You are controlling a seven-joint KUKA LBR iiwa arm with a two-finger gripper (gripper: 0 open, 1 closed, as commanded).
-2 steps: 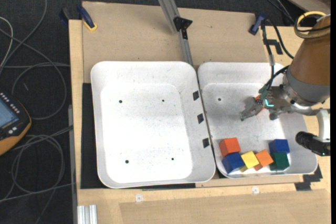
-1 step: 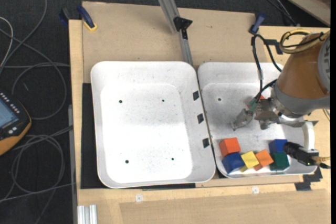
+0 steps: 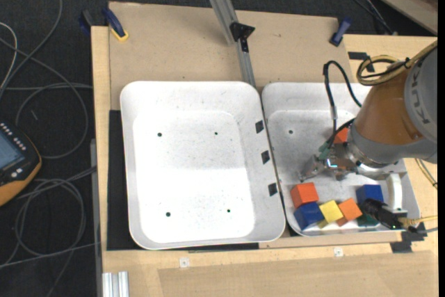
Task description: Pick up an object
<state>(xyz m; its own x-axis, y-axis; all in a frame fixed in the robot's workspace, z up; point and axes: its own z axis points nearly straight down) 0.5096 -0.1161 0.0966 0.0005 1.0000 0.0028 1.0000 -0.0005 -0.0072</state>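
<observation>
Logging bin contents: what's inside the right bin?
The right bin holds a cluster at its near end: orange block, blue block, yellow block, another orange block, another blue block. The arm covers the bin's right side.

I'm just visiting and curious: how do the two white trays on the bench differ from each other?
The left bin shows a bare speckled floor with four dark dots, while the right bin has coloured blocks, an orange block and a yellow block among them, bunched at its near edge. The gripper hangs over the right bin, not the left bin. Both are shallow, white, round-cornered, and sit side by side.
</observation>
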